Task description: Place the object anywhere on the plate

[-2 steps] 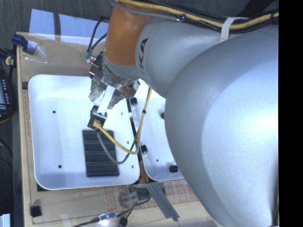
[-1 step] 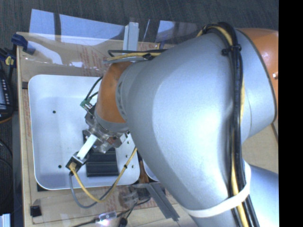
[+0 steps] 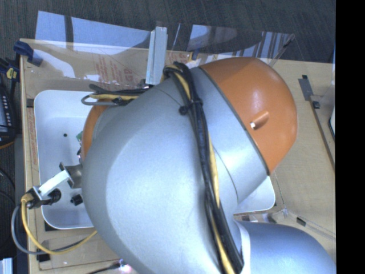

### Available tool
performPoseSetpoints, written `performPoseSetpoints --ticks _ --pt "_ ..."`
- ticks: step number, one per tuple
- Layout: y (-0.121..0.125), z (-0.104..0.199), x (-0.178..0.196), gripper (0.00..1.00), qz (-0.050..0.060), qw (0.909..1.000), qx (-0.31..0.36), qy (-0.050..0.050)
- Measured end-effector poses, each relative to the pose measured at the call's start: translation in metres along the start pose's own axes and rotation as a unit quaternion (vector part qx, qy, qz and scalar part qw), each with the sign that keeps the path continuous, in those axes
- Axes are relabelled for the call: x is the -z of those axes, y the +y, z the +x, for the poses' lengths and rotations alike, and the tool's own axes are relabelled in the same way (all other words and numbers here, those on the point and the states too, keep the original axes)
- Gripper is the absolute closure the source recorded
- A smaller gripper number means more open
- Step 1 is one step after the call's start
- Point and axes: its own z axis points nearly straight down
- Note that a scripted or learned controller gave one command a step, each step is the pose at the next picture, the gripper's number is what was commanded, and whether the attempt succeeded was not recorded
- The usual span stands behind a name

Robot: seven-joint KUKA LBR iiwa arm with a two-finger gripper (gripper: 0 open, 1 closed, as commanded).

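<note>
A white bin (image 3: 45, 116) is seen at the left on a wooden bench (image 3: 311, 153); dark carpet (image 3: 171, 4) lies beyond.

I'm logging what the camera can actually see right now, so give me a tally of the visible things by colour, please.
Grey: 1, the arm's casing
Orange: 1, the arm's orange band
White: 1, the left bin
Yellow: 1, a cable at the bench's left edge
Total: 4. The arm covers most of both bins, so a plate or object cannot be counted.
</note>
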Motion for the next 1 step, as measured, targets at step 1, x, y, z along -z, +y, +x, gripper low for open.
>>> performPoseSetpoints --ticks 1 --pt "-0.0395 0.0070 0.1076 1.00 -0.001 0.9982 -0.061 0.001"
